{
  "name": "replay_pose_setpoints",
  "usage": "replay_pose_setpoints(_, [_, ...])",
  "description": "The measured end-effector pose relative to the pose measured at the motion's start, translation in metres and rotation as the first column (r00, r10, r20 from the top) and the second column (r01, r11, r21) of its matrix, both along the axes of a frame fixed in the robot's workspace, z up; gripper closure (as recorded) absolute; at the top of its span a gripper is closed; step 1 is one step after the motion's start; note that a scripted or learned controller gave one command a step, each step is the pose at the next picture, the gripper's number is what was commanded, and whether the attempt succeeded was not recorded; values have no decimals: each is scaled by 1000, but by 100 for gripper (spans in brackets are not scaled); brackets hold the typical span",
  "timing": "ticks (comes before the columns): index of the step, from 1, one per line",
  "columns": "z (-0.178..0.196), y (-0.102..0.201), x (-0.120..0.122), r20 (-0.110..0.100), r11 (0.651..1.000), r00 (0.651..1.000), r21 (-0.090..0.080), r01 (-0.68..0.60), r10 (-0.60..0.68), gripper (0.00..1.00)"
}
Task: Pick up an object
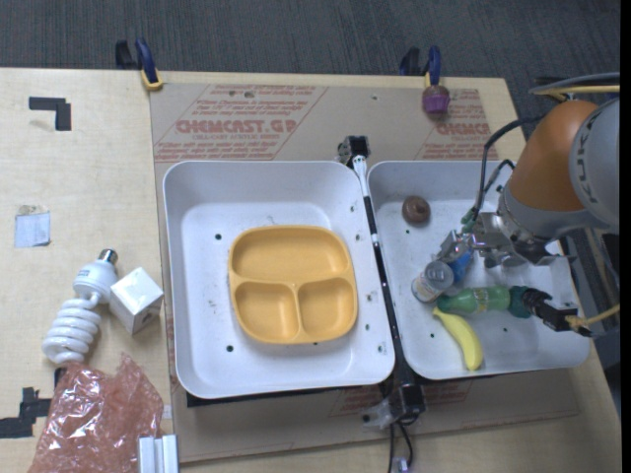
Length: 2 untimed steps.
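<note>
My gripper [463, 247] hangs low over the right bin [394, 180], at the right of the frame; whether it is parted or closed I cannot tell. Just below-left of it a small can [434, 279] lies on its side, close against it; a green bottle [481, 299] lies beneath me, a banana [462, 338] lower still, a brown round thing [416, 209] near the bin's top. In the left bin [187, 264] sits a yellow divided tray [293, 284].
</note>
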State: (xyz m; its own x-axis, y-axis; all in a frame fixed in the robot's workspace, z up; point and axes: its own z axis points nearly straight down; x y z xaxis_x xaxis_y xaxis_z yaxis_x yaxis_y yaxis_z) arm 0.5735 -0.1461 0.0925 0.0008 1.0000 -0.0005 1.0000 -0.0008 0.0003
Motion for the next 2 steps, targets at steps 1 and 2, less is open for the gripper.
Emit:
replay_pose_setpoints(1, [10, -1, 1, 2, 1000, 1000, -1, 1, -1, 100])
replay_pose_setpoints(2, [101, 22, -56, 1, 1000, 1000, 0, 0, 0, 100])
